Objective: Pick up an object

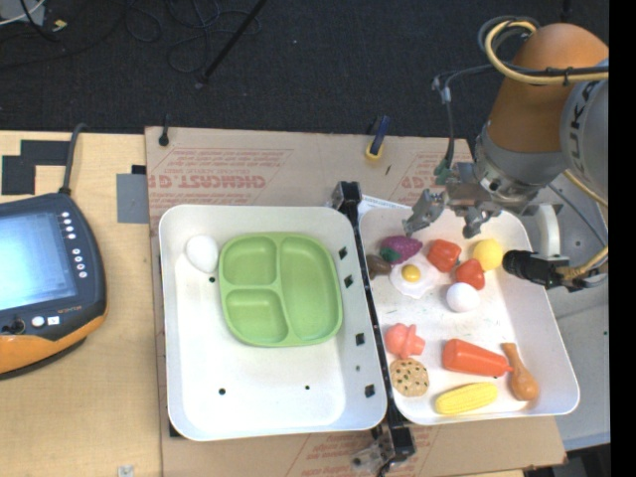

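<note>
At right of frame, the tool (452,210) hangs over the right bin's (552,361) upper edge, above toy foods. The left bin (189,386) holds a green divided plate (279,289) and a white egg (202,253).

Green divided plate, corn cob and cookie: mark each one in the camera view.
green divided plate (280,291): camera view, on the ridge between its compartments.
corn cob (465,397): camera view, middle of the yellow cob.
cookie (408,376): camera view, centre of its speckled top.

Grey arm (596,117), orange band, looped yellow cable.
</note>
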### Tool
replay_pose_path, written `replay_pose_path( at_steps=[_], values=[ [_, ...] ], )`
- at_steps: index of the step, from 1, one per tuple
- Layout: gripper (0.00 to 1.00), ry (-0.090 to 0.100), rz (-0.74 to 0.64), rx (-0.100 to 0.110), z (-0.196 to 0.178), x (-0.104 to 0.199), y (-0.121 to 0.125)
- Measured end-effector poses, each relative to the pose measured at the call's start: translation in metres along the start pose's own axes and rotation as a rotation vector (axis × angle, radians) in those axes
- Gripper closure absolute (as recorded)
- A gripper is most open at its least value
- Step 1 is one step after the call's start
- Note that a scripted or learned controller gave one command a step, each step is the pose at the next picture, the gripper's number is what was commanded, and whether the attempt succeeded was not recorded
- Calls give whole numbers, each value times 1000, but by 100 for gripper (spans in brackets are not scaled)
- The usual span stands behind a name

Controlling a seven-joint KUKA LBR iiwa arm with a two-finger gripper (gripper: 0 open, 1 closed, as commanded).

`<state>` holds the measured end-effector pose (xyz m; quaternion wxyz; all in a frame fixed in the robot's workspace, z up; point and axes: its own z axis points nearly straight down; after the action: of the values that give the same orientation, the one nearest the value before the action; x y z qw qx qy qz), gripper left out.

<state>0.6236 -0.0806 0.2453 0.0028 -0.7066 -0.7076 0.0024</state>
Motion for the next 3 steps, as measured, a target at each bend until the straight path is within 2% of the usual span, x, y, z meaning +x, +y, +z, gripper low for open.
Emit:
replay_pose_path(
  at_steps=[2,3],
  values=[
    [0,1,1,5,134,0,-4],
    [0,-3,1,-1,160,1,-4]
  ],
)
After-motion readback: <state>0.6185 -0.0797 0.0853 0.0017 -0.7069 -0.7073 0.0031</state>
